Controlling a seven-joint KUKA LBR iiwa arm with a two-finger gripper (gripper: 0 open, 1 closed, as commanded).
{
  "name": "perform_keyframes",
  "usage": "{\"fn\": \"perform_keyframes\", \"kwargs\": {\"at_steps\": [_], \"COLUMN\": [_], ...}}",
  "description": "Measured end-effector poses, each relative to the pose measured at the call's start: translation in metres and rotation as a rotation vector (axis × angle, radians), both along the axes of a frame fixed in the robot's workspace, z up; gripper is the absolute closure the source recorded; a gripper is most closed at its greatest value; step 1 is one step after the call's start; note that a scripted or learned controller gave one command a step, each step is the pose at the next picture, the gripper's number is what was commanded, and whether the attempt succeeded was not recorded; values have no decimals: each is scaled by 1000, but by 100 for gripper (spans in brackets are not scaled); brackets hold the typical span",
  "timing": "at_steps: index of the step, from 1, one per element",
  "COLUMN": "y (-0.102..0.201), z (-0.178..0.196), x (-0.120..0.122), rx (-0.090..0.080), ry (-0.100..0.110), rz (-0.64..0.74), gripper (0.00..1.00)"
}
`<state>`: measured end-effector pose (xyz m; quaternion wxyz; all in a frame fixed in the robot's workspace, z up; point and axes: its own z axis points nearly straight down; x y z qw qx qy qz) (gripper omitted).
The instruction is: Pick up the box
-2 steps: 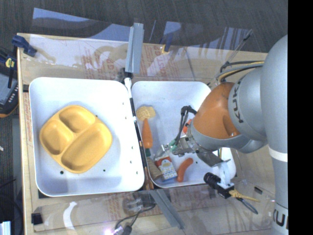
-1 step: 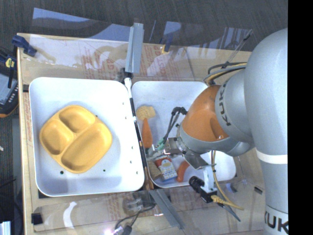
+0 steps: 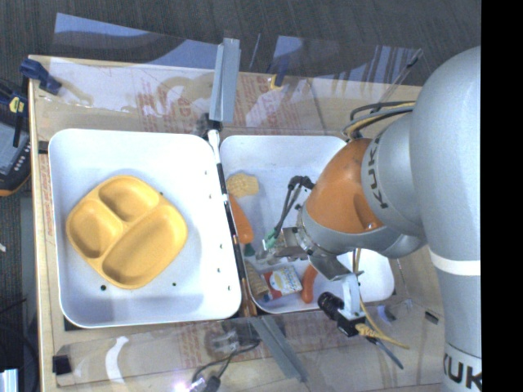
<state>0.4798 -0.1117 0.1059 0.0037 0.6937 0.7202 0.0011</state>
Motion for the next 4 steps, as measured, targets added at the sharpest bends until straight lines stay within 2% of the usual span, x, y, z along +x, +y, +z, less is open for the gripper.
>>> {"fn": "perform_keyframes", "kwargs": {"at_steps": [1, 2, 3, 4], "y": [0, -9, -8, -58], "z": [0, -14, -5, 128], "x": [0, -3, -2, 0], "rx": [0, 7, 8, 3], "ry": [0, 9, 11, 7], "rz": [1, 51, 56, 199], "gripper": [0, 0, 100, 100]}}
